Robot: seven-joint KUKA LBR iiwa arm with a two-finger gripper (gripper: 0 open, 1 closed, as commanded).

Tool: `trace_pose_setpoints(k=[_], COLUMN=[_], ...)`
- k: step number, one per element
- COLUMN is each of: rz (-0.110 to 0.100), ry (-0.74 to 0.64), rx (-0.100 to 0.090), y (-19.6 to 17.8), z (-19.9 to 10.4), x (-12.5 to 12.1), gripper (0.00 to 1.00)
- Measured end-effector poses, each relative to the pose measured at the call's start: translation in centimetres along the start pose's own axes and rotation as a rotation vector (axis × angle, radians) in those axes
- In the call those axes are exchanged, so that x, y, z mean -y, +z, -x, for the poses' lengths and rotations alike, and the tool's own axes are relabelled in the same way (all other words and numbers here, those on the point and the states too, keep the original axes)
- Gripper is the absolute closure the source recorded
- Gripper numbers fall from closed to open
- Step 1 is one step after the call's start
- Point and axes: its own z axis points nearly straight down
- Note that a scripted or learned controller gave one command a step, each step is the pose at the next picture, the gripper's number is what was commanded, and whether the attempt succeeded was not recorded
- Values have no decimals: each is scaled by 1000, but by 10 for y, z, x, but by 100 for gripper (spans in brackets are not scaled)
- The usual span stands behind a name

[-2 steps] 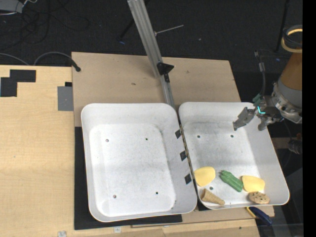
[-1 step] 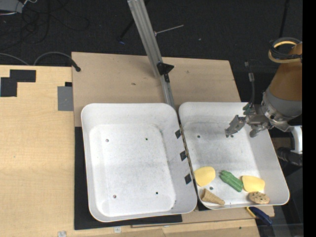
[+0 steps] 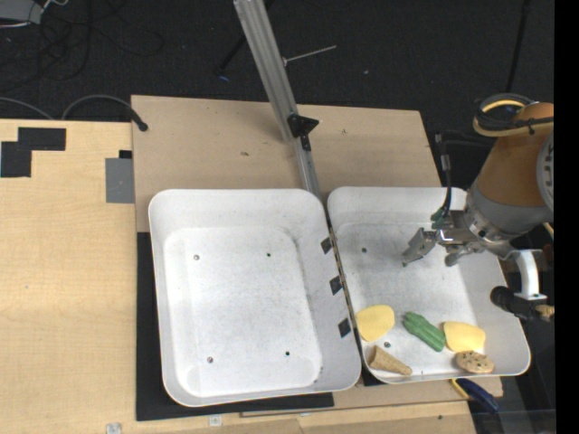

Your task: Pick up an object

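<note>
1. Left bin [image 3: 172, 242]: large, white, bare floor with small holes.
2. Right bin [image 3: 380, 215]: all items lie along its near edge.
3. Gripper [image 3: 432, 250] over right bin's middle-right, fingers spread, gripping nothing.
4. Green object [image 3: 423, 330], maybe a cucumber, between two yellow pieces [image 3: 374, 321] [image 3: 463, 336].
5. Cone-shaped piece [image 3: 389, 362] at near edge; cookie-like disc [image 3: 473, 362] at near right corner.

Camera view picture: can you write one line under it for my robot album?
The gripper, open, hangs over the right bin, with toy food along its near edge.
</note>
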Motion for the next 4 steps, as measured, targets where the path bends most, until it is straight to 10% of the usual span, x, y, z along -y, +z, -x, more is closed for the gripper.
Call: trace_pose_setpoints(k=[1,2,4], rz=[3,4,10], ry=[1,7,-2], rx=[1,2,3], y=[61,48,-53], z=[-8,-6,6], x=[-1,-1,-4], gripper=[0,100,100])
